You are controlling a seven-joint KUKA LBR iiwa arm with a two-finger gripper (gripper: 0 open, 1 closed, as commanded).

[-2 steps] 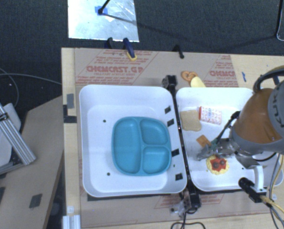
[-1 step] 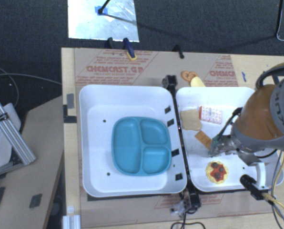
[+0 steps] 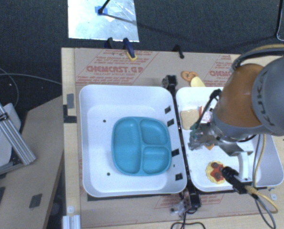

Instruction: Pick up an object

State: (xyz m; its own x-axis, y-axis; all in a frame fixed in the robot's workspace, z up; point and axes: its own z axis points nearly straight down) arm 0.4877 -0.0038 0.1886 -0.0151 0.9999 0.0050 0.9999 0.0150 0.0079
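1. Pizza toy (image 3: pixel 215 171) lies flat on the floor of the right bin (image 3: pixel 275 171), near its front edge, just below the gripper (image 3: pixel 199 140).
2. It looks small, light and stiff, likely plastic with a smooth face. My guess is that a pinch across its edges would serve best, since a flat thing gives little height to grip.
3. A tan block (image 3: pixel 189 116) sits further back in the same bin, partly behind the arm (image 3: pixel 247 99).
4. The gripper hangs low over the bin's left part; whether it is released or clenched I cannot tell, and nothing is seen in it.
5. The left bin (image 3: pixel 96 142) bears a blue divided plate (image 3: pixel 141 145).
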